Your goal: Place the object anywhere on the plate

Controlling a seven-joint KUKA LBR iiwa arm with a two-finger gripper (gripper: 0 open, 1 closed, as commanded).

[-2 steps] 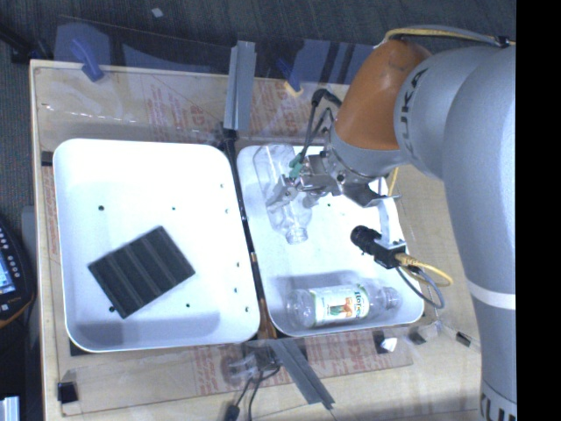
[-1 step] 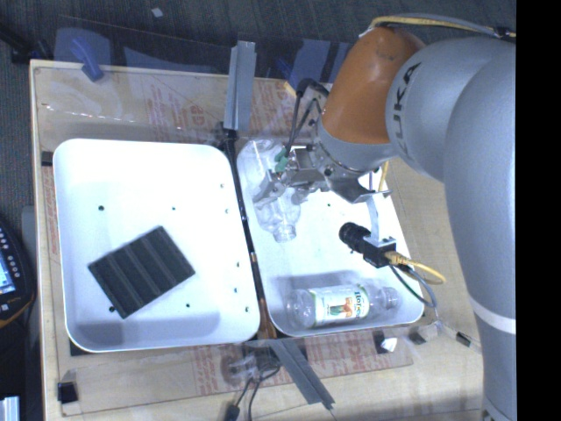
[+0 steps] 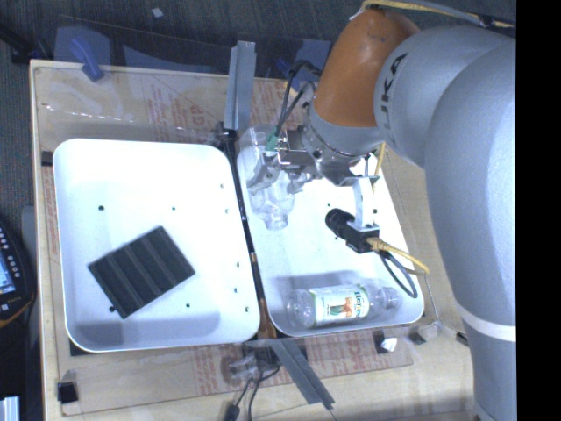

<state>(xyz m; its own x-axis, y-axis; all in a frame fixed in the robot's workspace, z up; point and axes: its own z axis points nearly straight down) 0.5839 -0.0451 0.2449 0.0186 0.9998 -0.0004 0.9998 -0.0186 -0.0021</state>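
The plate (image 3: 142, 271) is a dark ribbed rectangle lying flat in the left bin (image 3: 79, 169), toward its front. A crumpled clear plastic object (image 3: 270, 198) sits at the back left corner of the right bin (image 3: 396, 235), close to the divider between the bins. My gripper (image 3: 282, 167) hangs right over that clear object, at its upper end. Glare and the wrist hide whether it grips the object. A clear bottle with a green and orange label (image 3: 342, 305) lies on its side along the right bin's front wall.
The arm's grey body and orange band (image 3: 368, 55) cover the right bin's back right. A black connector on a white bracket (image 3: 346, 224) and a yellow cable (image 3: 399, 260) hang off the wrist over the bin's middle. Metal rails stand at the divider's back (image 3: 240, 82) and front (image 3: 294, 371).
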